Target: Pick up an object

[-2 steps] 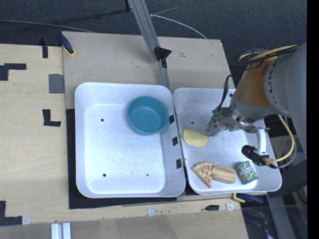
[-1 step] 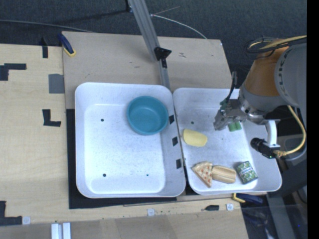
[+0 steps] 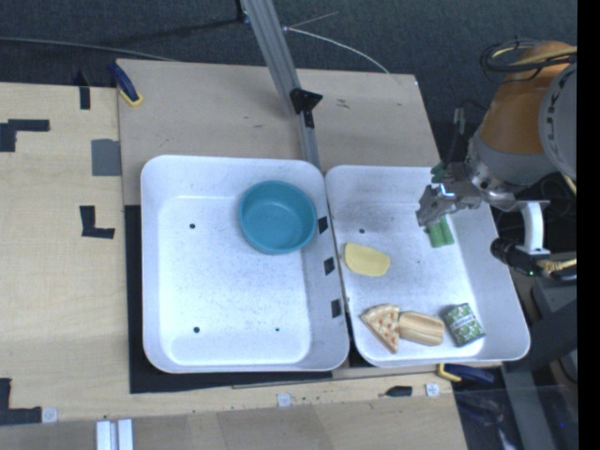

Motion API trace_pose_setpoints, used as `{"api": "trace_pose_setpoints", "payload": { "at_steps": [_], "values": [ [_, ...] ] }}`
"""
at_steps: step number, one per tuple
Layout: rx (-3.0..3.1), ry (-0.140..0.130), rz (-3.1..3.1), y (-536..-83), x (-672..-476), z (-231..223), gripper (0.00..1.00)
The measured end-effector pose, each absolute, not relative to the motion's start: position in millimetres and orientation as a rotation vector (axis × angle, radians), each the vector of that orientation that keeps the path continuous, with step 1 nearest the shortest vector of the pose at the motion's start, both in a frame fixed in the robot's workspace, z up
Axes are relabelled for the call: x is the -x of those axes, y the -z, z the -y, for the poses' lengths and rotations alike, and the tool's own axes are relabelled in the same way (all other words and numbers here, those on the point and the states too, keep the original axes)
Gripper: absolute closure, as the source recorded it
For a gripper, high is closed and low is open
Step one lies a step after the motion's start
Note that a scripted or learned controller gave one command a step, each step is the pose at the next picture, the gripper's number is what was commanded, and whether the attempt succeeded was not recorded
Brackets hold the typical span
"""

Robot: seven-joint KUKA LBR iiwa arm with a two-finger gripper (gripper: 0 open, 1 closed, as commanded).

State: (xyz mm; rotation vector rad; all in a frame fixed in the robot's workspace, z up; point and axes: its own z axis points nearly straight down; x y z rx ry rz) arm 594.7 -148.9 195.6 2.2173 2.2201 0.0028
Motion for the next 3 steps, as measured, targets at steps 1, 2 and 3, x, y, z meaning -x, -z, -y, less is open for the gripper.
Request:
{"api": "trace_pose_setpoints", "payload": {
  "at_steps": [1,2,3],
  "values": [
    [-2.220,0.000,-2.223,-210,-595.0,148,1.00],
    [-2.217,0.001,-2.230,-207,-601.4,100,1.00],
    [-2.216,0.001,-2.230,-202,-613.0,48,1.00]
  ]
}}
